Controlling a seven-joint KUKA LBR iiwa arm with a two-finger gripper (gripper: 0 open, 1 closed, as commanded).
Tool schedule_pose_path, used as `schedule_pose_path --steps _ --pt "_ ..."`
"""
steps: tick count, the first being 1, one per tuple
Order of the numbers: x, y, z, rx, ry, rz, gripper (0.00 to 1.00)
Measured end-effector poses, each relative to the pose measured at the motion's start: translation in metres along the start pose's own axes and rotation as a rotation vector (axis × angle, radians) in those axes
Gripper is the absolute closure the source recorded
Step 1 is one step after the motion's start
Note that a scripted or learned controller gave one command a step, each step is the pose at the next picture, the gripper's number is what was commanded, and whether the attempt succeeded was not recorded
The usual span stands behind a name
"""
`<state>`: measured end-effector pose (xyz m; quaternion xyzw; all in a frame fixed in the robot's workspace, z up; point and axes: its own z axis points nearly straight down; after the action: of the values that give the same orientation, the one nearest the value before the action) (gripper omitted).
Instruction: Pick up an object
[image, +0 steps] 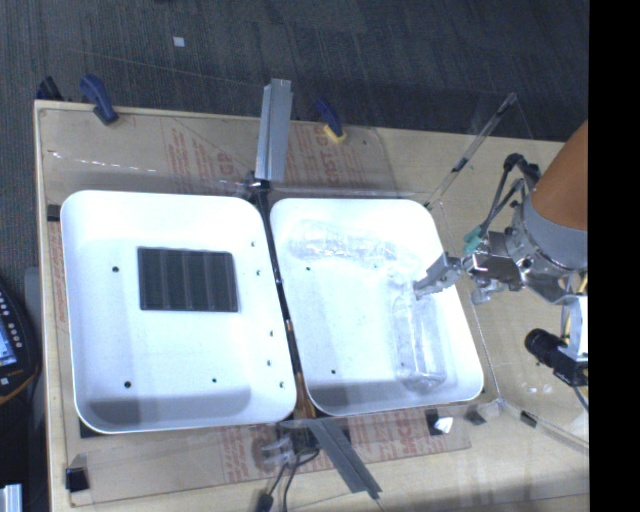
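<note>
Two white bins sit side by side on the bench. The left bin (90, 300) holds a dark ribbed panel (188, 279), lying flat toward its ten o'clock quarter, well apart from the arm.

The right bin (340, 380) holds two clear plastic items, both hard to make out against the white floor. One is a crumpled clear wrapper (340, 245) lying along the twelve o'clock side. The other looks like a clear bottle (418, 345), lying lengthwise at the three to four o'clock side, close to the bin's wall.

The arm (560, 215) enters from three o'clock. Its gripper (432, 280) is over the right bin's three o'clock edge, just at the twelve o'clock end of the clear bottle. Whether it touches the bottle I cannot tell; the plastic is too transparent to judge contact. The state of the jaws I likewise cannot tell from this angle, and nothing is visibly held.

Assessment: the pick is not done. Every item lies on a bin floor. The gripper is positioned near a likely target, the bottle, so the approach appears largely complete. Remaining work, in my judgement: secure a grasp and lift clear. Risk noted: a smooth, light bottle may slip or roll from a grip near its end.
</note>
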<state>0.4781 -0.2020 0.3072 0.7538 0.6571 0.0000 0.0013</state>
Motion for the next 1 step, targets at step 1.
schedule_pose_path --steps 1 --pt "0.0000 0.0029 -0.0151 0.001 0.000 -0.332 0.00"
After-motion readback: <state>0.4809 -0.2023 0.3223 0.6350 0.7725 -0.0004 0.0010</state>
